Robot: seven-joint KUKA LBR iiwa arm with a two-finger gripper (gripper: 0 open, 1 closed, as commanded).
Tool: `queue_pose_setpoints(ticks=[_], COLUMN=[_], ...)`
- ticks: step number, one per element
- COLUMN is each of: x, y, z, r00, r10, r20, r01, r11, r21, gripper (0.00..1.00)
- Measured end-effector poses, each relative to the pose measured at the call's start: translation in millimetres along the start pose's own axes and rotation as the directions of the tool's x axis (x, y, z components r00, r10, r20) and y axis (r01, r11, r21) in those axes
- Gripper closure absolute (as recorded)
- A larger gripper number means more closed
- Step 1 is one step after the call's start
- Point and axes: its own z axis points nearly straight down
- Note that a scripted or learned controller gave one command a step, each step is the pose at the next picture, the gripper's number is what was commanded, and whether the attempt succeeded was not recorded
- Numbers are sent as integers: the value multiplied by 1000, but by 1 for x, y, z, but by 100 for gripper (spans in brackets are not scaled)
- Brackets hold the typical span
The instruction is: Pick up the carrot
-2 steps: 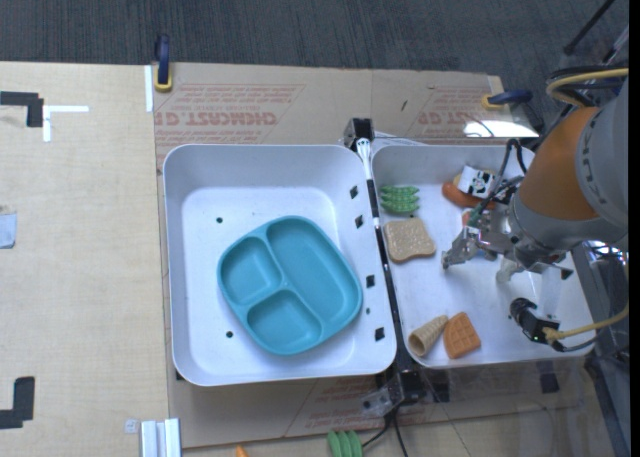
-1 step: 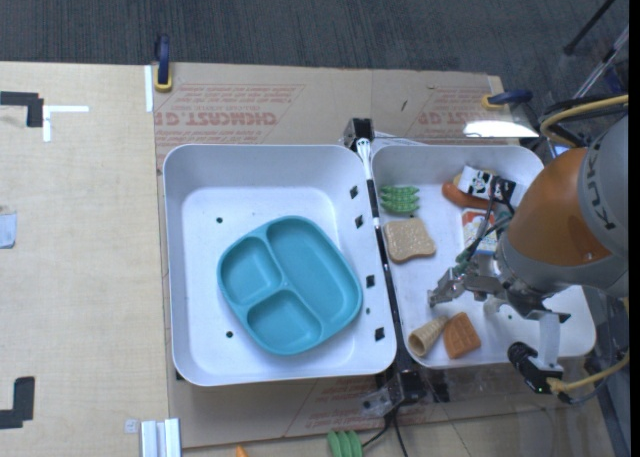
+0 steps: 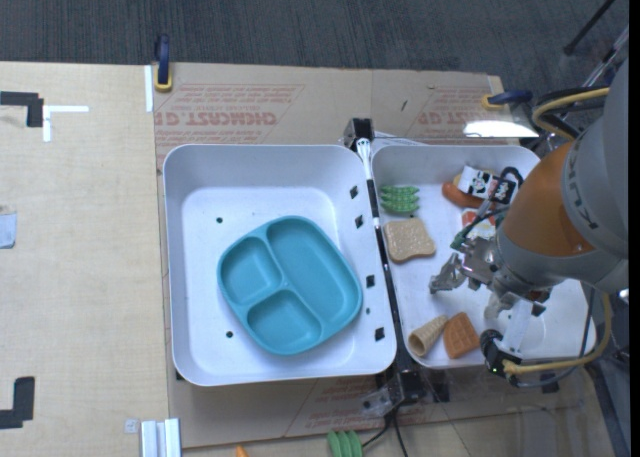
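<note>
Approach step, by my read. Near edge of the right bin (image 3: 560, 357): the carrot (image 3: 461, 335), beside a cone (image 3: 427, 333). Just beyond, the gripper (image 3: 447, 276) hovers, fingers parted, empty. Next move: come nearer, drop. Farther: bread (image 3: 409, 240), green beans (image 3: 400, 199).

Two shallow white bins side by side: left bin (image 3: 190, 275) and right bin (image 3: 425, 167). One teal divided plate (image 3: 290, 285) with three compartments, lying in the left bin. In the right bin, one green ridged item (image 3: 400, 199), one slice of toast (image 3: 409, 240), one ice-cream cone (image 3: 427, 333), one orange wedge-shaped piece (image 3: 461, 335) just beside the cone, and one orange-and-white item (image 3: 474, 186) at the far side, partly hidden by the arm. One grey and orange arm (image 3: 560, 215) over the right bin. One more green item (image 3: 345, 442) on the table, near the bottom edge.
</note>
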Motion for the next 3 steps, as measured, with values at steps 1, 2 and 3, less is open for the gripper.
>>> queue_pose_setpoints(ticks=[1, 2, 3], x=[14, -40, 4], y=[10, 50, -12], z=[0, -7, 0], r00=[926, 960, 963], r10=[378, -279, -271], r20=[2, 1, -1], r01=[-378, 279, 271], r11=[926, 960, 963], r21=[2, -3, 1], gripper=[0, 0, 0])
